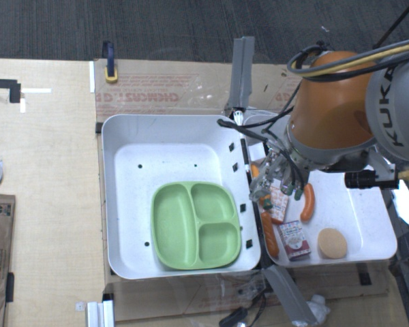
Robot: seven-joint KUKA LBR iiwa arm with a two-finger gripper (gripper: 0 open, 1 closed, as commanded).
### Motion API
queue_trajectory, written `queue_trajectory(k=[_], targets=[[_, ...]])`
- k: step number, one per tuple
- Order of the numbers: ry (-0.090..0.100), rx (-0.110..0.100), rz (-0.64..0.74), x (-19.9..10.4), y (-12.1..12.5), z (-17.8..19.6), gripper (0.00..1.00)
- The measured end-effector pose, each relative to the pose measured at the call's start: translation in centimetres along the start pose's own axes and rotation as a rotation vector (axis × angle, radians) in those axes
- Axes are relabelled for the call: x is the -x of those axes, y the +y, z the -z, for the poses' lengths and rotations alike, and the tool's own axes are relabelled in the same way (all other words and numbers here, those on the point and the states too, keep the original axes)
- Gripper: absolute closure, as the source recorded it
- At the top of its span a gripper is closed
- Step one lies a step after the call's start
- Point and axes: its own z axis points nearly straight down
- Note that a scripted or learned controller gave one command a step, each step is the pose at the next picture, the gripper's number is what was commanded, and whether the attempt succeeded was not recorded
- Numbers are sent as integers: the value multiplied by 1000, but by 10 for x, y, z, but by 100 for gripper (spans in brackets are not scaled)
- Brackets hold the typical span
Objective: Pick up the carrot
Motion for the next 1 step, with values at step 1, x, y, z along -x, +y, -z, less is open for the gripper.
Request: queue_trajectory(k=[1], targets=[[-1, 0, 128, 13, 16, -7, 100]])
